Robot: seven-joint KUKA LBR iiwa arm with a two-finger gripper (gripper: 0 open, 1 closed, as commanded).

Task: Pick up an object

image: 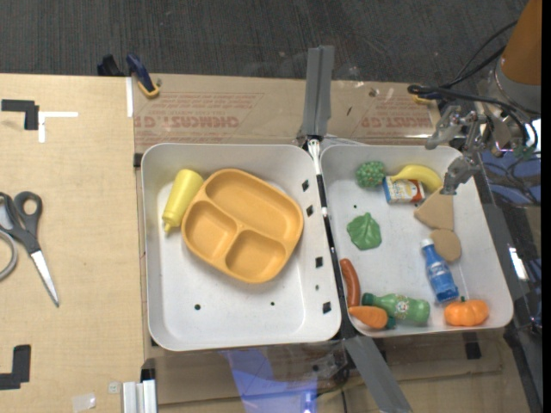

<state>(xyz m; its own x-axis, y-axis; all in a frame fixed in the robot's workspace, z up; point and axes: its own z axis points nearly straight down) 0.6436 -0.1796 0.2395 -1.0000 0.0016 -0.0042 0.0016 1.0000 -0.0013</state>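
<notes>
My gripper (456,172) hangs over the far right corner of the right bin (492,239), just above a tan bread slice (436,213) and right of a banana (417,175). Nothing can be seen held in it. Also in that bin lie a broccoli head (371,174), a small carton (402,190), a green leaf (364,231), a tan cookie (447,245), a blue bottle (439,272), a sausage (349,280), a carrot (368,317), a green bottle (403,308) and an orange pumpkin (466,312).
The left bin (164,317) holds an orange divided plate (243,224) and a yellow bottle (181,198) against its left side. Scissors (30,239) lie on the bench at far left. A blue clamp (142,74) sits behind the left bin.
</notes>
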